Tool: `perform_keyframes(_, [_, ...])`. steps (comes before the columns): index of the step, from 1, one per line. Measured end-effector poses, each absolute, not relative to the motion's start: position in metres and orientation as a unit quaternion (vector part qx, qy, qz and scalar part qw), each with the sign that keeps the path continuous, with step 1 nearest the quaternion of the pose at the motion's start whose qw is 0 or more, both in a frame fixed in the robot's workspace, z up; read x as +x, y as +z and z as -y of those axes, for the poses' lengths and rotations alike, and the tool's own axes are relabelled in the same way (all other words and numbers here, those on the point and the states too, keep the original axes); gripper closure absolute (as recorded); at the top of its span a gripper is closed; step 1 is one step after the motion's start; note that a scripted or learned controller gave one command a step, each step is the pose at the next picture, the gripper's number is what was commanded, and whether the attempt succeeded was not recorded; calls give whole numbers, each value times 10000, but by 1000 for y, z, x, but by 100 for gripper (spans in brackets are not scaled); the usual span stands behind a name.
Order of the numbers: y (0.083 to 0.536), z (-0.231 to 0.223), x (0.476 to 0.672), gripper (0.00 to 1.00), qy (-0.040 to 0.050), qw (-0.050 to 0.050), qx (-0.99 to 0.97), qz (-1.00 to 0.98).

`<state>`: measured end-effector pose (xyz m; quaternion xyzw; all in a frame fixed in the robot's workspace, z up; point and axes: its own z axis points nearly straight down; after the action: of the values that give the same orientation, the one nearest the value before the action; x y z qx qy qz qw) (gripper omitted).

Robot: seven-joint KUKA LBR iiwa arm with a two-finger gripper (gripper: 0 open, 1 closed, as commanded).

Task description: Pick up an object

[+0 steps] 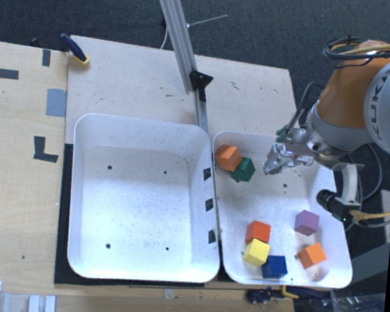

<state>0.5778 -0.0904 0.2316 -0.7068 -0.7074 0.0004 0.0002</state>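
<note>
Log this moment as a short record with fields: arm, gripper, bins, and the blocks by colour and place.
arm: grey KUKA arm with orange band, reaching in from the view's right
gripper: two-finger gripper over the right white bin, near its far end; nothing seen between its fingers
far end of right bin: orange block touching dark green block
near end of right bin: red-orange block, yellow block, blue block clustered; purple block and second orange block nearer the right wall
left white bin: speckled floor

The arm bears the partly visible letters "KU".
</note>
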Motion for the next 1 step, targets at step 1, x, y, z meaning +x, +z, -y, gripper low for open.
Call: perform_keyframes(1, [241, 39, 598, 100, -8, 5, -7046, 7096])
